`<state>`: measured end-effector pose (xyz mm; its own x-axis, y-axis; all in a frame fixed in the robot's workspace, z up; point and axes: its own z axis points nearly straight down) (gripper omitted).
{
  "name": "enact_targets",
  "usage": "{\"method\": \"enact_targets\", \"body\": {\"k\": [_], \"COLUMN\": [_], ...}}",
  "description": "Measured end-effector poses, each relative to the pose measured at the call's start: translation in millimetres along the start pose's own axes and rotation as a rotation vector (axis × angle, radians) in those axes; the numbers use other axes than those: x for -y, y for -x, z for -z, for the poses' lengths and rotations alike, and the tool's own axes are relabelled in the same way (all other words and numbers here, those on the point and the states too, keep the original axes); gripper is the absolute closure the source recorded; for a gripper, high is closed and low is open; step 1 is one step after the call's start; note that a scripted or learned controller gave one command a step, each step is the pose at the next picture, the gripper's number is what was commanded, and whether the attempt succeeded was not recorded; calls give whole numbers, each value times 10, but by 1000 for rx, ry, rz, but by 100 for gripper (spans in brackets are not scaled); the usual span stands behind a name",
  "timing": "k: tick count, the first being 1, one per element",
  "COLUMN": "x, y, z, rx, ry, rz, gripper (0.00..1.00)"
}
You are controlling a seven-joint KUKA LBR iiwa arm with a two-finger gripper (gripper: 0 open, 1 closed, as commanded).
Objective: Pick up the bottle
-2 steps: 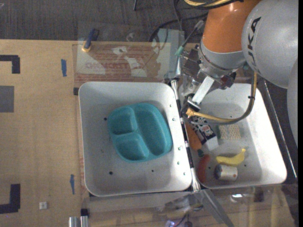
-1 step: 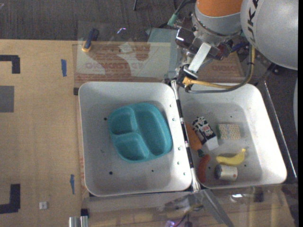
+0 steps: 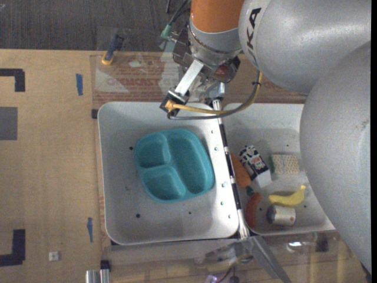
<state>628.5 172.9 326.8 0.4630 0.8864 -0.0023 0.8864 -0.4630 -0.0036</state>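
A small white bottle with black cow patches lies in the right bin, close to its left wall. My gripper hangs over the far end of the divider between the two bins, above and to the left of the bottle and well apart from it. The wrist and its bracket hide the gripper's tip. Nothing shows as held.
A teal divided plate lies in the left bin. Around the bottle lie an orange carrot-like piece, a pale speckled square, a yellow banana, a metal can and a red-brown round thing. The big grey arm covers the right side.
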Motion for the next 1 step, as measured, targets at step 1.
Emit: {"method": "enact_targets", "body": {"k": [1], "x": [513], "y": [-177], "z": [-60], "rx": [0], "ry": [0], "rz": [-21], "gripper": [100]}}
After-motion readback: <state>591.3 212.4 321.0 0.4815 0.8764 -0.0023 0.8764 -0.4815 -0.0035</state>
